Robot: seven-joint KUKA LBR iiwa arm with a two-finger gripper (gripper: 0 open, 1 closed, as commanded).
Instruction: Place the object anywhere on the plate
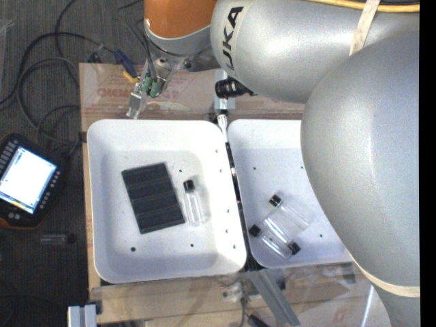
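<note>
The table is a pale wooden surface, bare along its far edge and carrying two shallow white bins side by side; beyond it to the left lies dark carpet crossed by loose black cables, with a handheld control pendant lying there, its screen lit. In the left bin a flat black ridged plate lies at a slight slant, and just beside its right edge a small clear bottle with a black cap lies on its side, on the bin floor and not on the plate. The right bin holds two more clear vials with black caps, lying close together near its front. The grey arm with its orange band covers much of the right bin and the whole upper right, so that bin's far and right sides are hidden. The tool hangs over the bare wood behind the left bin, well apart from the bottle; it is small and partly blurred, nothing shows in it, and whether it is open or closed I cannot tell
</note>
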